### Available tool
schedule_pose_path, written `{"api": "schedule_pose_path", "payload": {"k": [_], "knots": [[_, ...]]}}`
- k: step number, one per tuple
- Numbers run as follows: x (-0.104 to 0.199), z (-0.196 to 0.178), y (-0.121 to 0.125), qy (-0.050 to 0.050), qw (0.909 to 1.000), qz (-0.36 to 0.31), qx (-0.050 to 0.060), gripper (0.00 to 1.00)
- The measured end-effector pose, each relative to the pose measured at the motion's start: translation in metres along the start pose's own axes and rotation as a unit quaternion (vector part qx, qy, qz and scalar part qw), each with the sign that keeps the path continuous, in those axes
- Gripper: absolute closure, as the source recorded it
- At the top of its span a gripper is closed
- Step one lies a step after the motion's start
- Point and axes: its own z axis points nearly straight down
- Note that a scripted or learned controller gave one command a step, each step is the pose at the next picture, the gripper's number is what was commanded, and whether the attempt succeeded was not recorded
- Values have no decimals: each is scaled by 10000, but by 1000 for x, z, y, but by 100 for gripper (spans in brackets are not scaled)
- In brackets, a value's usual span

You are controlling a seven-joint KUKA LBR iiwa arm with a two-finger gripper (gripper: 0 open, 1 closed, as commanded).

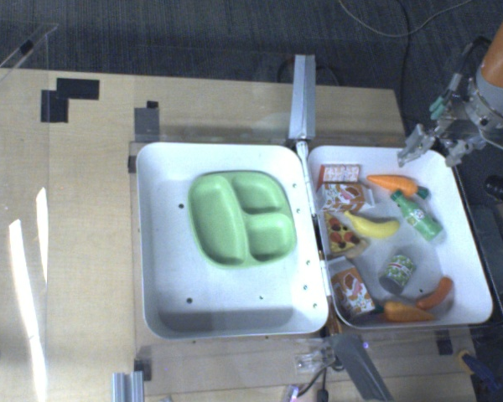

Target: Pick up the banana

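The yellow banana [371, 224] lies in the middle of the right bin [472, 249], its curve resting against a small pizza box [344, 236]. My gripper [430, 147] hovers over the bin's far right corner, up and to the right of the banana and well apart from it. Its fingers [412, 146] are spread open with nothing between them.
Around the banana lie a carrot [393, 183], a green bottle [417, 216], a can [399, 270], a sausage [437, 292], another carrot [407, 312] and several small food boxes [344, 197]. The left bin [159, 224] holds a green divided tray [241, 216].
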Motion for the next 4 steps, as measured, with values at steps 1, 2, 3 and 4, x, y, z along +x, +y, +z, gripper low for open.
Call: {"api": "schedule_pose_path", "payload": {"k": [1, 2, 3, 4], "knots": [[5, -39, -62, -3, 9974, -717, -7, 0], [63, 91, -76, 4, 9961, -878, 12, 0], [54, 175, -76, 5, 9855, -1697, -11, 0], [17, 187, -5, -5, 9890, -1480, -81, 0]]}}
